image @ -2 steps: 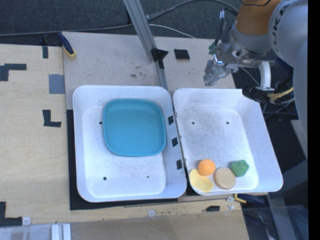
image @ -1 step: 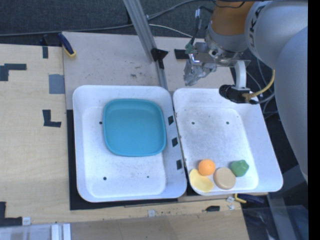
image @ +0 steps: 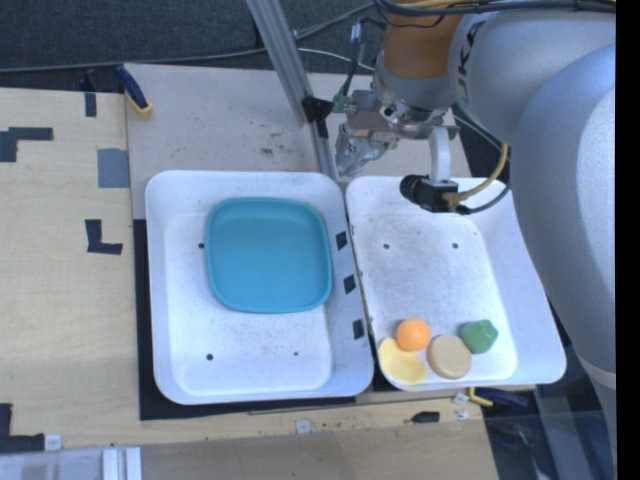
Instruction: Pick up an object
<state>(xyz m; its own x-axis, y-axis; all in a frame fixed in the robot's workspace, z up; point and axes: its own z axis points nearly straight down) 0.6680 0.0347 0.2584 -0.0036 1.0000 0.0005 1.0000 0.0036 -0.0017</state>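
Four small objects sit bunched in the near corner of the right bin (image: 500, 268): an orange ball (image: 412, 334), a tan disc (image: 449, 356) just right of it, a green piece (image: 479, 335) further right, and a yellow piece (image: 400, 364) at the near rim, under the ball. They touch or nearly touch one another. The rest of that bin's floor is bare and speckled. The left bin (image: 175, 298) holds a blue plate (image: 268, 254) lying flat towards its far side. The gripper (image: 358, 158) hangs at the far edge where the two bins meet, well apart from the four objects; whether it is open I cannot tell. A slanted metal post (image: 285, 53) stands just left of it.
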